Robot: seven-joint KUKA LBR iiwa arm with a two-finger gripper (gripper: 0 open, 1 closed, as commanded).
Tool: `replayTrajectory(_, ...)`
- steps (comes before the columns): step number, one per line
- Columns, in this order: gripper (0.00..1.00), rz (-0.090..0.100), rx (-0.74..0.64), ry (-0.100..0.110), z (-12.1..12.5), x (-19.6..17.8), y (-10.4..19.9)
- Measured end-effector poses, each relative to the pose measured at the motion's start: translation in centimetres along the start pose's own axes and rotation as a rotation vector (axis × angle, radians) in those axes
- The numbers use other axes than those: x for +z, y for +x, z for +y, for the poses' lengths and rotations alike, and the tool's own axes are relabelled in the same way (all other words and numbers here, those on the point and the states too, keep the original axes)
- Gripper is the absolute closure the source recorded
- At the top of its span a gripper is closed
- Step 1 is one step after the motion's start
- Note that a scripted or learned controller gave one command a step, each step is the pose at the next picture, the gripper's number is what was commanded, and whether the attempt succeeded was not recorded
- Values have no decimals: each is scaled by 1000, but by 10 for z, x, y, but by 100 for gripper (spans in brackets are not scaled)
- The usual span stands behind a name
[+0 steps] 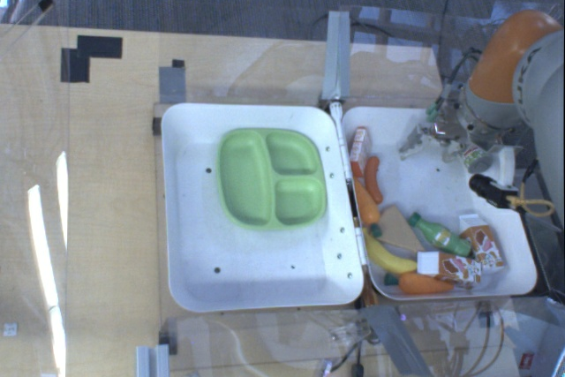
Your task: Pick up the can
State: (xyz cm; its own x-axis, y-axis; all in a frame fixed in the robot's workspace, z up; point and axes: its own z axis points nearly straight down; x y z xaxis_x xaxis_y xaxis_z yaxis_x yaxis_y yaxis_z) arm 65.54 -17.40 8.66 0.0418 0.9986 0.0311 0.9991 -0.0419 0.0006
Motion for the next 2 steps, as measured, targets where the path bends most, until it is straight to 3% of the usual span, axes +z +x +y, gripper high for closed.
replayTrajectory(1, 0, -31, -4, -3, -5, -57, 1)
replayTrajectory(2, 0, -32, 23, -4, 15, 1, 2)
